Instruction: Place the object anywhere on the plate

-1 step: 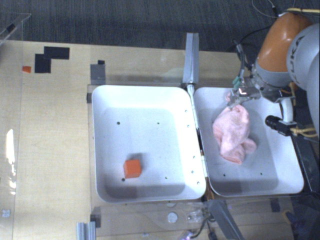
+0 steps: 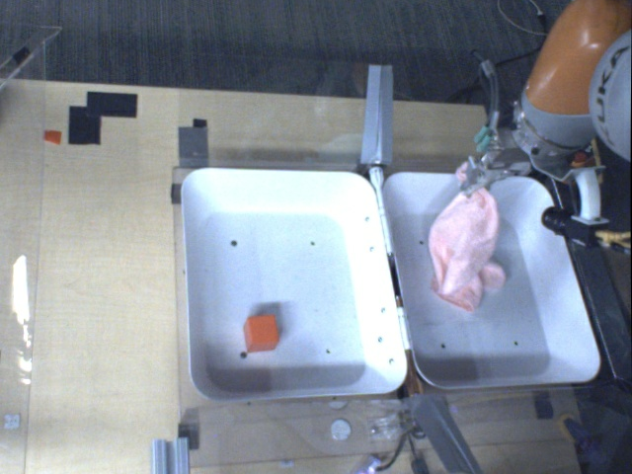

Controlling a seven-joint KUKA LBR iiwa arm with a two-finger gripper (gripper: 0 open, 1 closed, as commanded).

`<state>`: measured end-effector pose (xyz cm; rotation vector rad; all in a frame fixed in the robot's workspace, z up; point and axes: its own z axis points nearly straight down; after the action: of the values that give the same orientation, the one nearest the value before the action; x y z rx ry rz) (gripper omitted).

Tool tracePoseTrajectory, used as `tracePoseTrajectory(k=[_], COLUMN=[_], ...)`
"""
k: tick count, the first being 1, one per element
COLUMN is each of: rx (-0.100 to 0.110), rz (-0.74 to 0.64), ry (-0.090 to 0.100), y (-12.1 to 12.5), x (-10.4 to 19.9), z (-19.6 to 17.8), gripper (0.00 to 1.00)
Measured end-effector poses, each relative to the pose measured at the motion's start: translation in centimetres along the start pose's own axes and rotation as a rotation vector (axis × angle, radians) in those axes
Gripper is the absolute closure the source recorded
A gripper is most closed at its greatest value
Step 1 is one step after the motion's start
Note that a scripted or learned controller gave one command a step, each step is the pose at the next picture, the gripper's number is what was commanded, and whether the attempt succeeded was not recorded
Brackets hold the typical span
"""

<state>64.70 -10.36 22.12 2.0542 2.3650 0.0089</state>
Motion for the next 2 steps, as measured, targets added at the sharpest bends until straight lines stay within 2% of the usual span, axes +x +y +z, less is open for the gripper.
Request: tracePoseTrajectory(k=[2], rx=[-0.001], rz=[-0.806], ry=[0.002], y=[2.2], x=[10.8], z=[0.6], gripper=[1.00])
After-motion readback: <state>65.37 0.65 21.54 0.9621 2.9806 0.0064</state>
